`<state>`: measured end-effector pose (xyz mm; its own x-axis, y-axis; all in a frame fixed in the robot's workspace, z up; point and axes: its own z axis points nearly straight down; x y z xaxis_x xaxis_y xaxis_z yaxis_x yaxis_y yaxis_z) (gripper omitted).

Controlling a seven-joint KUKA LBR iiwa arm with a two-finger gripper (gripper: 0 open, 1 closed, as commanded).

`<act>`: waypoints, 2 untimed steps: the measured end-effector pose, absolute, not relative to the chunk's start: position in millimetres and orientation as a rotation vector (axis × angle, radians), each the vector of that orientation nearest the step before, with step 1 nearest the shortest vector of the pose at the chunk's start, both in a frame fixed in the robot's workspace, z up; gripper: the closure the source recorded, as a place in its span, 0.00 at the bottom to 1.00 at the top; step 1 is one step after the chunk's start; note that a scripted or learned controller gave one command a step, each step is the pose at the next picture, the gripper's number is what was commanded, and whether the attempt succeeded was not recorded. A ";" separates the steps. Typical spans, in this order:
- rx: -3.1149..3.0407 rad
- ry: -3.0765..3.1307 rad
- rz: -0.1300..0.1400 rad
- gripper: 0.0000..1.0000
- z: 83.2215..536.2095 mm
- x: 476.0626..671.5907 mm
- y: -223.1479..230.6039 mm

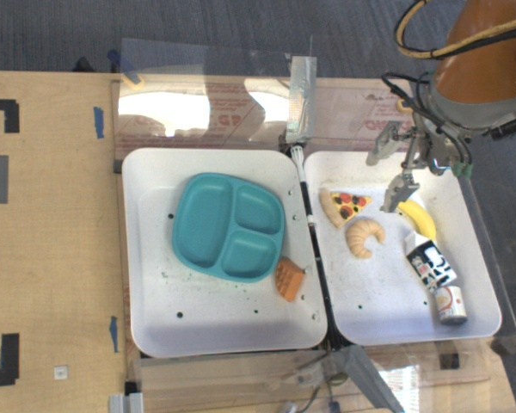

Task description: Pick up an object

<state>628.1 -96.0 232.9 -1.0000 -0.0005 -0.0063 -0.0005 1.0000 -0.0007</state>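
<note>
You've got the gripper (402, 188) over the right bin (482, 317), toward its far side, fingers pointing down. From this angle you can't tell whether they're spread or closed; nothing visibly sits between them.

Right bin contents:
- Banana (418, 218) just below and right of the gripper tip, near touching in this view; contact can't be confirmed.
- Pizza slice (344, 205) left of the gripper, close to the divider (314, 248) between the bins.
- Croissant (365, 235) just in front of the pizza slice, mid-bin.
- Bottle (437, 278) lying on its side, running from the banana's near end toward the near-right corner, close to the right wall.

Open room for you: the near-left part of the right bin is bare floor, and so is the far-right corner beyond the banana. The items bunch in the far-centre and along the right side.

Left bin (146, 317): teal divided plate (228, 226) in the middle, tilted, with an orange block (289, 279) at its near-right corner, close to the divider. Wide bare margin along the left and near walls.
</note>
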 end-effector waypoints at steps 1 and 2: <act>0.535 3.097 0.003 0.00 184.3 589.7 -32.6; 1.129 2.932 0.001 0.00 184.7 515.8 -19.1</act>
